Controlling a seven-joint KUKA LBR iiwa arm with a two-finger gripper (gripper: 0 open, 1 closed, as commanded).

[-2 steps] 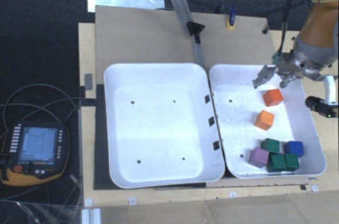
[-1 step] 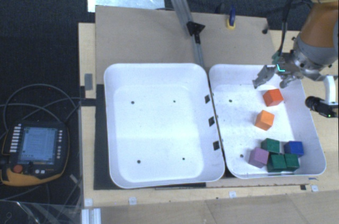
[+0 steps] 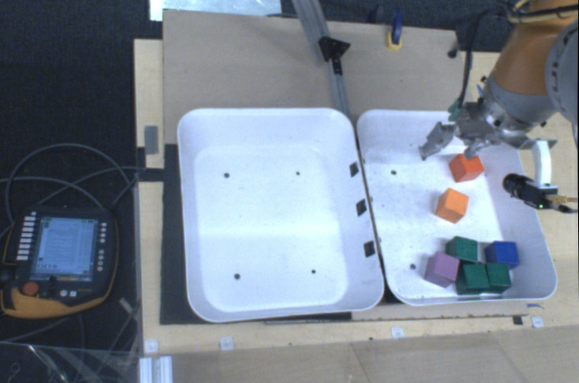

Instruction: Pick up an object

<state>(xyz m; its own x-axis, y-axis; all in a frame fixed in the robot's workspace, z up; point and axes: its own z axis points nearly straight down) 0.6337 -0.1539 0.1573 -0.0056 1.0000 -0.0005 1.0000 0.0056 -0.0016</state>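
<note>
Camera view: spread tool (image 3: 455, 144) just above red-orange cube (image 3: 466, 167) (not gripping it).

Tan bench (image 3: 253, 64) bears two white bins side by side: left bin (image 3: 194, 218), right bin (image 3: 398, 137).
</note>
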